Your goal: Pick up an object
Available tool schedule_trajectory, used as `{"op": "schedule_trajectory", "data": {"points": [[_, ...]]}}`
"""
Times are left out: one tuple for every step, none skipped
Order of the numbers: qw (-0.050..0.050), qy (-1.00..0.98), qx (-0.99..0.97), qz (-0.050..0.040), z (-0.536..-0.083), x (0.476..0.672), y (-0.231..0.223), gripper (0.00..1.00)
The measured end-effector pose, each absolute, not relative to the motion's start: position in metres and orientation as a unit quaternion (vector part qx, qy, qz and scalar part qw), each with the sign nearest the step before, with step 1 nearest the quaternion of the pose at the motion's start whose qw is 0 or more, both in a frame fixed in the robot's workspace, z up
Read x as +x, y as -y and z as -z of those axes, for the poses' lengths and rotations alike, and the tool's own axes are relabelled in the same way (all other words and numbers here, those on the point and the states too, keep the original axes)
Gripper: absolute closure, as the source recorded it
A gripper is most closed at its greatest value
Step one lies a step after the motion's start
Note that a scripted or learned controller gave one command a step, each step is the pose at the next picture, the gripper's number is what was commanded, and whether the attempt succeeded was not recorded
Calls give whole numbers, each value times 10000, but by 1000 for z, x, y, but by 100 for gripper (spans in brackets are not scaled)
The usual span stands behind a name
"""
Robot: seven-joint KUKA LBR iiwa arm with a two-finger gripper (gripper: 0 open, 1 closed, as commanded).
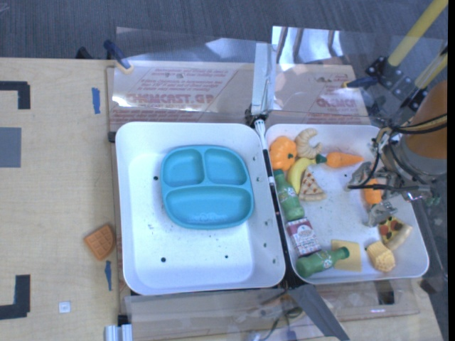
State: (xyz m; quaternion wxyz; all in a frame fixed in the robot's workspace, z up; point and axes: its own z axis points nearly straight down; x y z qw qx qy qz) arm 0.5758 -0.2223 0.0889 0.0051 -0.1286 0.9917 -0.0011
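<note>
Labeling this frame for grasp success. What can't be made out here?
- claw, camera view: the wrist and cables blur over it, so open or shut is unclear.
- orange piece at the claw: partly covered by it; held or lying loose is unclear.
- arm: cut off by the right edge.
- red packet in the right bin: print too small to read.
</note>
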Motion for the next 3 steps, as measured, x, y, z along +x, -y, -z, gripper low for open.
{"op": "schedule_trajectory", "data": {"points": [[50,-9954,-954,-2,-89,573,223,0],[48,-9933,-1150,16,-89,572,223,0],[58,-9931,-1171,22,-89,582,224,0]]}}
